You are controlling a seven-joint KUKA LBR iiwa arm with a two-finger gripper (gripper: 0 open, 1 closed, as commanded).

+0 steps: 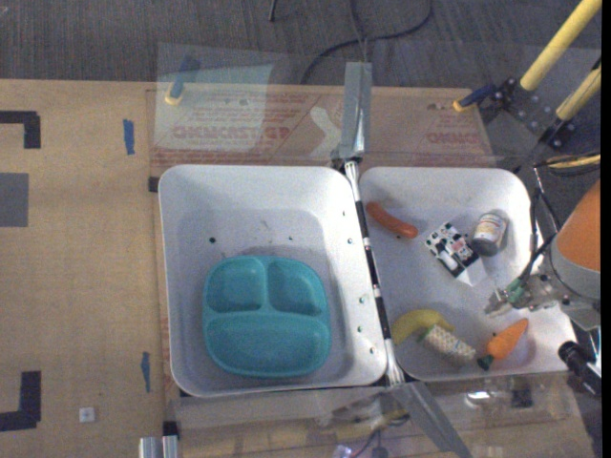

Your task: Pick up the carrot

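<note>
The carrot (508,339) is orange with a green stub at its lower-left end. It lies slanted in the front right corner of the right bin (434,187). My gripper (516,298) reaches in from the right edge and hangs just behind the carrot, a short way from its thick end. Nothing is visibly held in it. The grey arm with its orange band (584,239) rises at the far right.
The right bin also holds a red-orange sausage (392,219), a black-and-white patterned box (451,249), a small can (489,232), a banana (418,323) and a beige piece (449,343) beside the carrot. A teal divided plate (266,316) sits in the left bin (191,208).
</note>
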